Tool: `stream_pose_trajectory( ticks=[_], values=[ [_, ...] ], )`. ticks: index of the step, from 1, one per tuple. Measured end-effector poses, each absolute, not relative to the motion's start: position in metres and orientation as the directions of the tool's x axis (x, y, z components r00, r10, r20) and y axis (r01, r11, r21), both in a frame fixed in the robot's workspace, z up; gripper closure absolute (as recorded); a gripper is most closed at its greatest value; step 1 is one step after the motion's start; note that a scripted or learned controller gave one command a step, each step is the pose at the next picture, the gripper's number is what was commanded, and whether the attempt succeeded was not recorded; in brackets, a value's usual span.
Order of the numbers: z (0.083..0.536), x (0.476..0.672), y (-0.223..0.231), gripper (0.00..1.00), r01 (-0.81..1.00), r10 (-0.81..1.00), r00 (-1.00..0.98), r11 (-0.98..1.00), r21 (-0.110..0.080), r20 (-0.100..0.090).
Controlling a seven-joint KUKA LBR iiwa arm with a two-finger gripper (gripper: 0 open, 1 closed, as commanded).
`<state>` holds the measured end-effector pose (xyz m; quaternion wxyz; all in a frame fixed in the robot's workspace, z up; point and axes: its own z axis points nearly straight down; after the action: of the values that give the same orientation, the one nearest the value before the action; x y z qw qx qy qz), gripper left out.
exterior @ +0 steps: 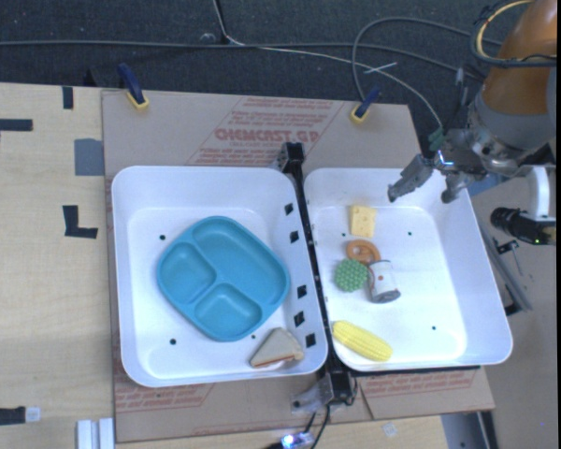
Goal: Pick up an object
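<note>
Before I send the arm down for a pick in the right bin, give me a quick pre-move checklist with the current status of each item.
1. Hand open: ok, its two fingers stand spread apart.
2. Hand holds nothing: ok, nothing sits between the fingers.
3. Hand over the right bin: ok, it hangs above the bin's upper right corner.
4. Targets in view: ok, cheese, pretzel, green ball, can and corn all show.
5. Room around the target: not ok for pretzel, ball and can, which crowd together; ok for corn and cheese, which lie apart.
6. Height above the bin floor: cannot tell from this single view.
</note>
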<state>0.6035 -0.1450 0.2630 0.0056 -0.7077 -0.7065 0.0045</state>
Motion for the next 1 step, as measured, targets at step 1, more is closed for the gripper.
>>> stream_pose_trajectory(
  ticks=[1],
  values=[
    [0.2708,0.6056,-0.1445,0.0,1.0,1.0,-0.002,0.002,-0.001,0.0]
  ],
)
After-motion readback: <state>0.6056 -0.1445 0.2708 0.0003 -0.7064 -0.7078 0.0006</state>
